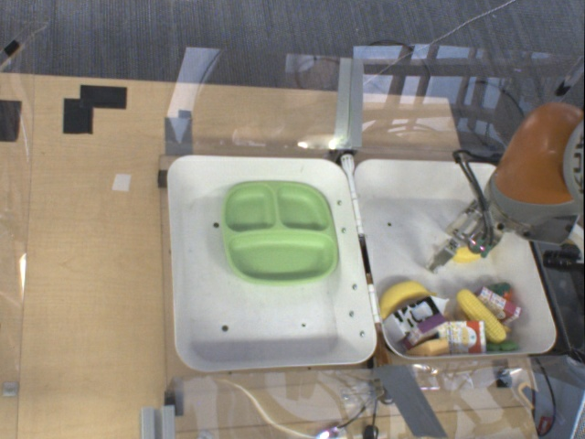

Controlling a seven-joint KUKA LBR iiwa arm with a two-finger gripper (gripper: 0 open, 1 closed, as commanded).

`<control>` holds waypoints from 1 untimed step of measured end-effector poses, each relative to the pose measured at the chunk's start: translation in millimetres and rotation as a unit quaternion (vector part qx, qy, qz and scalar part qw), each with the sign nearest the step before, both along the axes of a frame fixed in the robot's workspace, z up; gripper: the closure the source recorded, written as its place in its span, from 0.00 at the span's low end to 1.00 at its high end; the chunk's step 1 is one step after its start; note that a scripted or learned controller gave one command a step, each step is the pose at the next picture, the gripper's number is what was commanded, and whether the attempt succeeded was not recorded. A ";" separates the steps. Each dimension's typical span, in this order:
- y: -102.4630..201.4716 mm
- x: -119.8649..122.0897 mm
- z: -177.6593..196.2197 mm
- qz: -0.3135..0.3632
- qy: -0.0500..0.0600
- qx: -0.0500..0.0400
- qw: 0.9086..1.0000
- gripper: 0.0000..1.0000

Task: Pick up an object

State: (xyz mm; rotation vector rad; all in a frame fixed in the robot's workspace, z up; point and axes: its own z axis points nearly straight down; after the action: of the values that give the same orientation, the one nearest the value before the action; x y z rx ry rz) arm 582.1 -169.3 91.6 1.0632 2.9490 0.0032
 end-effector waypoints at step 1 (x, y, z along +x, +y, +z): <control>4.7 59.2 -2.5 0.051 -0.003 -0.001 0.999 0.00</control>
State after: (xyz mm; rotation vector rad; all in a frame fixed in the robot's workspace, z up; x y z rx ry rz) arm 641.3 -164.6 89.1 0.9082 2.9934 0.0028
